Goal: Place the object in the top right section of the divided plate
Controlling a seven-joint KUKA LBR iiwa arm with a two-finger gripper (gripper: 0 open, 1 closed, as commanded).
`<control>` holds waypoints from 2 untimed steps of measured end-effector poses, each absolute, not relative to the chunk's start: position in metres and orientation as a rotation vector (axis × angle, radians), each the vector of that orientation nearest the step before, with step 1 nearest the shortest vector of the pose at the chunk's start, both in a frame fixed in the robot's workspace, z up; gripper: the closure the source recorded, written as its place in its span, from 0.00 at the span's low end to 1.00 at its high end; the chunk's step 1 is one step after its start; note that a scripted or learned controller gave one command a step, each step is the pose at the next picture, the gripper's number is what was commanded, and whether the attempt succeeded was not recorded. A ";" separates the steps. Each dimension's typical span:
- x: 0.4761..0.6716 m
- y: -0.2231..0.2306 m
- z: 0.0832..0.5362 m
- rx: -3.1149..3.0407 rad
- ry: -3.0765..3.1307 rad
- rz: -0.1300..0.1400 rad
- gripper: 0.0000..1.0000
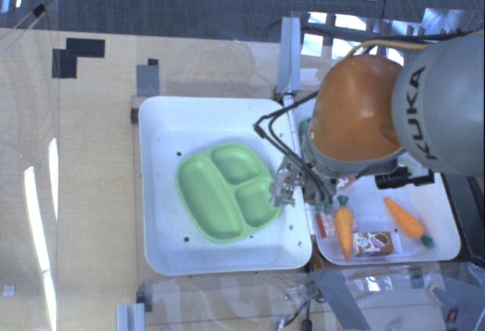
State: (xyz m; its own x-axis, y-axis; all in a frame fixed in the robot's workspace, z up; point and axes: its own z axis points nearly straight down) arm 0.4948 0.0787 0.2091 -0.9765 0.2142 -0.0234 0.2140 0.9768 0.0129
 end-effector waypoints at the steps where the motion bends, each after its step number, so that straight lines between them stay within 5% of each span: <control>1: 0.497 0.080 0.221 0.332 3.092 0.021 1.00; 2: 0.491 0.220 0.174 0.538 3.091 0.006 1.00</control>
State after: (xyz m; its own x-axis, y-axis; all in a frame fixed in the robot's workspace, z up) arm 0.4911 0.2199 0.1736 -0.9412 0.3378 -0.0031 0.3378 0.9412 0.0044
